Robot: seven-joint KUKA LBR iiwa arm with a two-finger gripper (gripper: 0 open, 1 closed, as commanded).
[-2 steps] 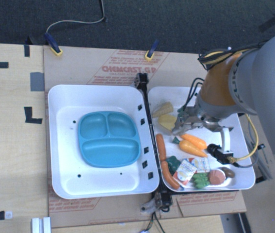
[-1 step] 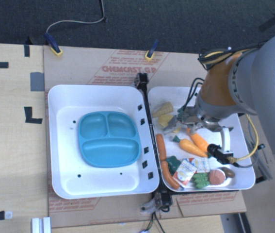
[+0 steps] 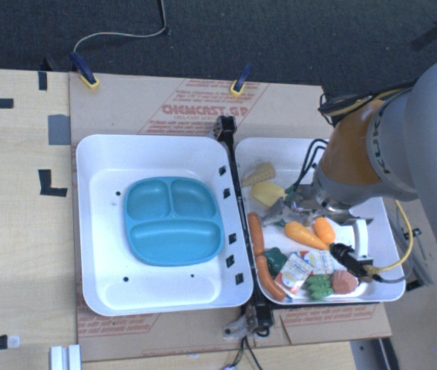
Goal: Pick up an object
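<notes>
Tool (image 3: 294, 206) hovers low over the toys in the right bin (image 3: 384, 287), at mid-right of frame. Whether it's apart or together, I can't tell. Next, I'd say, it must settle on the carrot (image 3: 306, 235).

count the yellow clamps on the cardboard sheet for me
2. One yellow clamp grips the cardboard's back edge near its left corner; the other yellow clamp sits further right on that edge, behind the right bin.

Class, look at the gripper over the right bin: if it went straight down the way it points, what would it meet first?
Probably the orange carrot lying just under the gripper; depth is hard to judge from this slanted view, so the yellow wedge beside it is possible.
</notes>
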